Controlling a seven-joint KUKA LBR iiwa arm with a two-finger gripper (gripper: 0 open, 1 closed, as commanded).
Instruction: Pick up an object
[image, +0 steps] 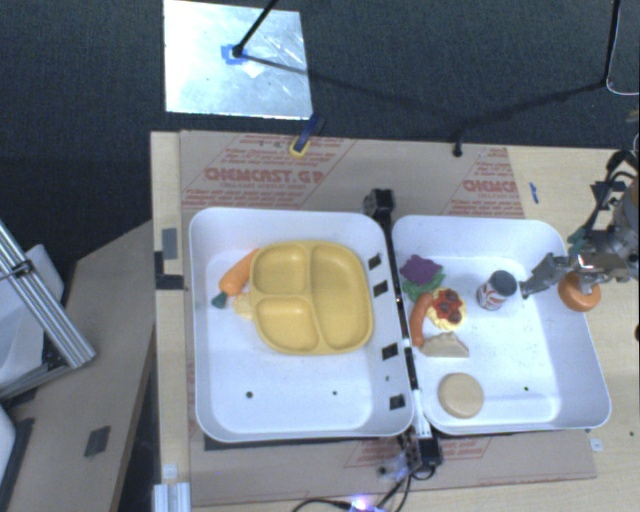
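You see a dark carpet floor (90, 110) around a light wooden surface (110, 330). A shiny silver sheet (235, 65) lies on the floor. Metal rails (35, 300) stand at the left.

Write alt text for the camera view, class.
A grey robot arm's gripper hovers by a small can in the right white bin, among toy food. The left white bin holds a yellow three-compartment plastic tray and an orange toy carrot.

Left bin (215, 400): tray (305, 297) in the middle, carrot (237, 272) touching its left edge.
Right bin (570, 390): can (494, 290) centre; toy foods (437, 300) left, perhaps touching; round piece (461, 394) in front.
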